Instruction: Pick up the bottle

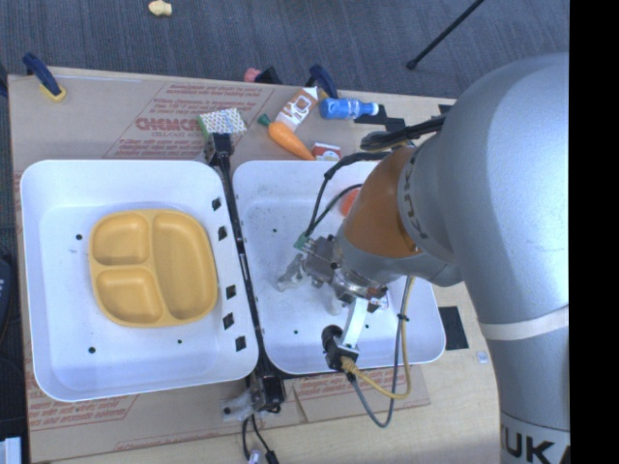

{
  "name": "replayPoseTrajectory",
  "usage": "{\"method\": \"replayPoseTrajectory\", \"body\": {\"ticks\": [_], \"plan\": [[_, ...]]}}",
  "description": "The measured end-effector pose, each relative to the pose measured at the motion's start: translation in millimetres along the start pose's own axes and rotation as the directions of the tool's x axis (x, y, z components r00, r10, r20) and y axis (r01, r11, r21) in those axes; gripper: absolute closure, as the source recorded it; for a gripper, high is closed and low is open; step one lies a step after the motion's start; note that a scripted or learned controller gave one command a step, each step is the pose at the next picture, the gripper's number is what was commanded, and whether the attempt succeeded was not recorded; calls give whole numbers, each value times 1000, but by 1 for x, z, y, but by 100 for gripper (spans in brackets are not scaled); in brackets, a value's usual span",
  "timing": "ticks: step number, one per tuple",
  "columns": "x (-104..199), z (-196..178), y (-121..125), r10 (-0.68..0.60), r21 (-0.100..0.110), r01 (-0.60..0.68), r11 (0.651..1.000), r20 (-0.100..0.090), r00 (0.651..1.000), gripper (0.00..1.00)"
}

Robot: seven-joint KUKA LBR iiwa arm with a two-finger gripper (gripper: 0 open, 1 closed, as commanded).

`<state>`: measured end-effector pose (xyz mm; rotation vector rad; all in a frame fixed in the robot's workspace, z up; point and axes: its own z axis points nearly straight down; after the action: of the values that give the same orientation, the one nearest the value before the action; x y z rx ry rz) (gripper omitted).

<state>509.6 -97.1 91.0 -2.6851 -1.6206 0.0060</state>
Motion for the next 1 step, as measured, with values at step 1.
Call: {"method": "replayPoseTrajectory", "body": {"ticks": [1], "plan": [[28,-6,39,196,-1,-196,981,0,981,0]]}}
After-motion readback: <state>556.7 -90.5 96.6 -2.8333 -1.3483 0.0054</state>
